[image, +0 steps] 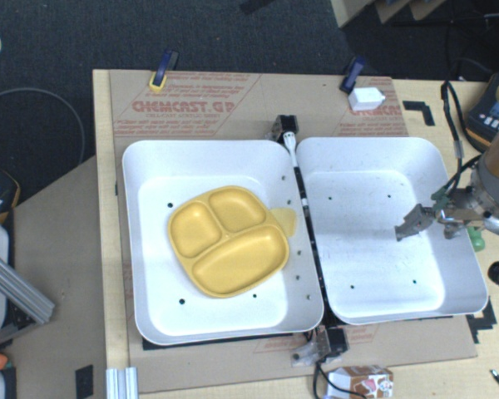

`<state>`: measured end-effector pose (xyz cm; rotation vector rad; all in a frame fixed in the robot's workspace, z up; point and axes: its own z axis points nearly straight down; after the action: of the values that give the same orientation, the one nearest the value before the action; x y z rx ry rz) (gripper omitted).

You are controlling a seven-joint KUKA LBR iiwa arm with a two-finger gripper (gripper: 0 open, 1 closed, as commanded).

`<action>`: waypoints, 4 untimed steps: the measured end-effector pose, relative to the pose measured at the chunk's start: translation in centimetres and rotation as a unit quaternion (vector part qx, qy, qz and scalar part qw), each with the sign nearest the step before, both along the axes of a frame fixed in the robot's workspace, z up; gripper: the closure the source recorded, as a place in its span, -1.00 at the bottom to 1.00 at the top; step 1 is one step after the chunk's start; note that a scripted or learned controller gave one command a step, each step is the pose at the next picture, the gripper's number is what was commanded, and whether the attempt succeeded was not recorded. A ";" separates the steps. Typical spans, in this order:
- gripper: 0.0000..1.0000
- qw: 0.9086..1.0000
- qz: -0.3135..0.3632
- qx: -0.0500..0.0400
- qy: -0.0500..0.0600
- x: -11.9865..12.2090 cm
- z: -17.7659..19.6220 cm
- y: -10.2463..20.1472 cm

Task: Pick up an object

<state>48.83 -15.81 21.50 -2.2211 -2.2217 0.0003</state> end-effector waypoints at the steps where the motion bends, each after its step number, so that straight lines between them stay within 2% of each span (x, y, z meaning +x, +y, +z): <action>1: -1.00 1.000 0.003 -0.001 -0.008 1.0 23.1 6.6; 2: -1.00 1.000 0.002 0.000 -0.004 -0.9 30.8 12.4; 3: 1.00 1.000 0.001 -0.001 -0.003 -0.8 31.5 12.2; 4: 1.00 1.000 -0.001 0.000 0.007 -1.0 18.4 13.2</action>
<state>47.82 -2.63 39.90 -2.2149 -2.2127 0.0159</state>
